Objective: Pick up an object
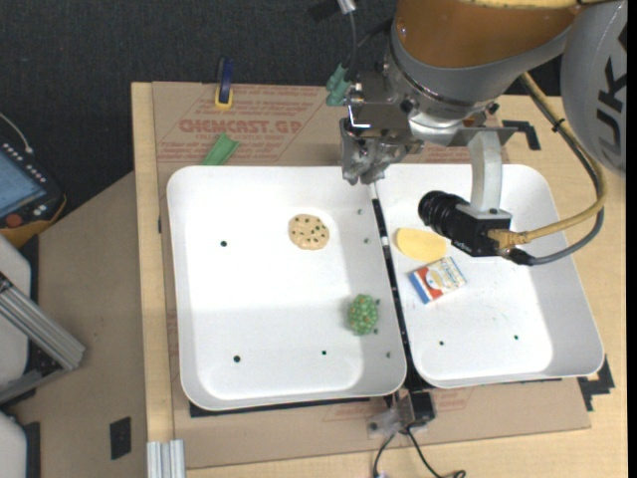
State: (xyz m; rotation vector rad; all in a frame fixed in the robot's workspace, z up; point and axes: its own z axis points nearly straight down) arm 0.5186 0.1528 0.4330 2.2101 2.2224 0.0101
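Camera view showed the metal gripper above the far end of the ridge between bins; its grip unclear. Left of that ridge lay a round speckled cookie and a knobbly green cluster.

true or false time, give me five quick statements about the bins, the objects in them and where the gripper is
1. The cookie lies in the left bin. True.
2. The green object sits in the right bin. False: it is in the left bin, near the divide.
3. The gripper hangs over the far end of the divide between the bins. True.
4. The gripper holds the yellow piece. False: that piece lies in the right bin.
5. The small carton lies beside the cookie. False: it lies by the yellow piece.
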